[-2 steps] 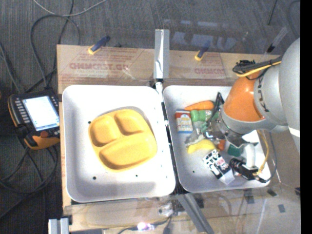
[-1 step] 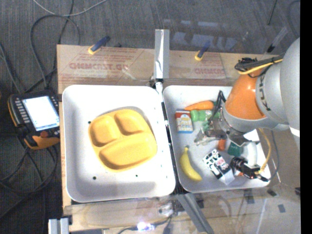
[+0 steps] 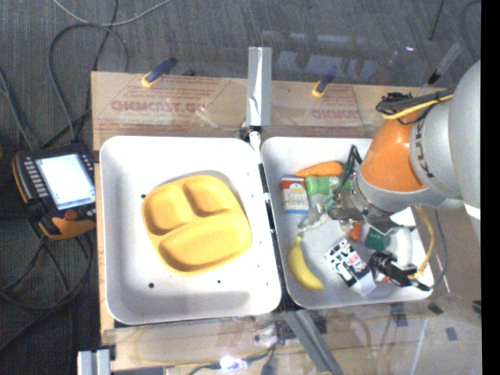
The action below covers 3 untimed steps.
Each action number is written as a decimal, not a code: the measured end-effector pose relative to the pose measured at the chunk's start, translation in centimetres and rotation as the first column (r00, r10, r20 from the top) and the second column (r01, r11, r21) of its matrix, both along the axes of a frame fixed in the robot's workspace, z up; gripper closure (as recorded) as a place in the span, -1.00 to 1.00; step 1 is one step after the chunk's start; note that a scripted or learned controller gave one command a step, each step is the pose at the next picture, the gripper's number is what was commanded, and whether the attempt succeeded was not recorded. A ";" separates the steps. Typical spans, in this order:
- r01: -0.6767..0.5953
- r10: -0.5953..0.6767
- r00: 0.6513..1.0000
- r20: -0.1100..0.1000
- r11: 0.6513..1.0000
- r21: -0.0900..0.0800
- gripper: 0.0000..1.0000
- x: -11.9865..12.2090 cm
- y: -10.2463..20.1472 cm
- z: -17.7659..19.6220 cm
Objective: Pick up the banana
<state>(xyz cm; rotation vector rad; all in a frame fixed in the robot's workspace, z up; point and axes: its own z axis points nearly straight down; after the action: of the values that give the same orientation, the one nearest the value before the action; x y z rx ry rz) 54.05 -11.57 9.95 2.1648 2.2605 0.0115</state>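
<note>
Arm over right bin; banana lying loose in that bin.

The banana (image 3: 303,265) lies on the floor of the right bin (image 3: 275,209) near its left wall, towards the front edge. The gripper (image 3: 326,209) hangs above and to the right of it, apart from the fruit; finger state cannot be determined. A yellow divided tray (image 3: 197,223) sits in the left bin (image 3: 117,209).

Grey carpet floor (image 3: 117,22), trailing cables (image 3: 78,30), cardboard-topped bench (image 3: 180,108), handheld screen pendant (image 3: 58,182)
</note>
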 end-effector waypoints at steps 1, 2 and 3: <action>-0.115 0.115 0.993 0.005 0.993 -0.006 -1.00 -5.2 1.7 -0.9; 0.027 -0.027 0.999 -0.016 1.000 -0.001 -1.00 1.8 3.9 8.4; 0.056 -0.056 0.998 -0.008 0.998 0.003 -1.00 -5.5 -0.3 -1.1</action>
<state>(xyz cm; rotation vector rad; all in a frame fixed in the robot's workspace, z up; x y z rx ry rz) 48.55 -11.85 8.90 2.2325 2.2049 0.0063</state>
